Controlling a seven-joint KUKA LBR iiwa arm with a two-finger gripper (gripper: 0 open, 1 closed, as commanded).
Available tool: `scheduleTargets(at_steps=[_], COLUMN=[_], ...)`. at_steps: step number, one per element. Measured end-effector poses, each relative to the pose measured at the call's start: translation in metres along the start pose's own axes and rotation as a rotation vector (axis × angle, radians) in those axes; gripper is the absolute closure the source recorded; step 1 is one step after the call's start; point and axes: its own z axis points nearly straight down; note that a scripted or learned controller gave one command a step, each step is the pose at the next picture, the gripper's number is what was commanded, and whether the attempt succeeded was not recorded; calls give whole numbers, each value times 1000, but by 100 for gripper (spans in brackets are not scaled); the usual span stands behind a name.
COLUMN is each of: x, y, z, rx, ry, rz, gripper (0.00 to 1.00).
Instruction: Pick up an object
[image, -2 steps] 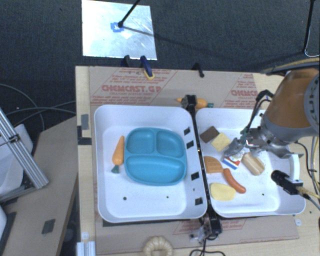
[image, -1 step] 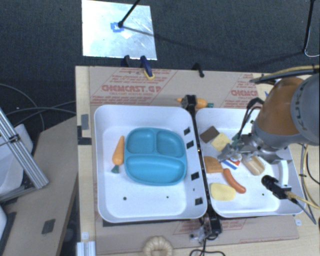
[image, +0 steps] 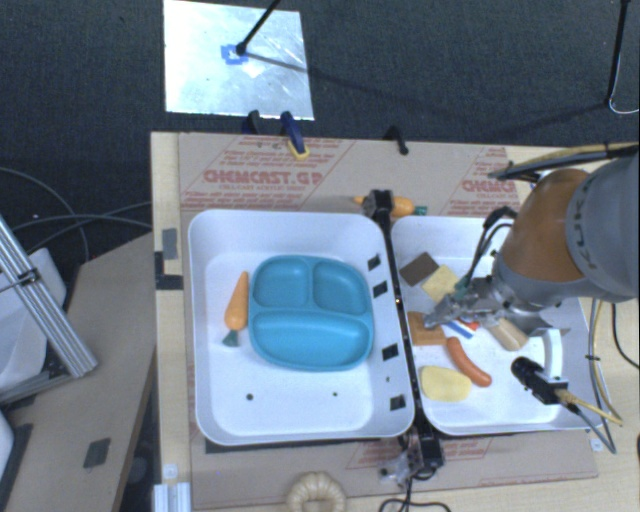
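My gripper (image: 434, 320) reaches in from the right, low over the middle of the right bin (image: 470, 228), its tip near the bin's left wall. Right under and beside it lie a flat orange piece (image: 424, 336) and a small blue and red thing (image: 463, 326). Just in front is a red-orange sausage (image: 469, 362), with a yellow lump (image: 445, 384) nearer the front edge. Behind the gripper sit a brown square (image: 418, 268) and a pale yellow block (image: 440, 284). The arm hides part of the bin's right side.
The left bin (image: 205, 300) holds a blue divided plate (image: 310, 310) and a carrot (image: 236, 302) to its left. A beige piece (image: 508, 334) lies under the wrist. An orange thing (image: 401, 207) sits behind the bins, a pale ring (image: 318, 492) in front of them.
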Motion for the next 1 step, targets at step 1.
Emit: scheduleTargets(at_steps=[1], x=[-3], y=[4], z=[-14], rx=[-19], ry=[-8], rz=[1], gripper=[100])
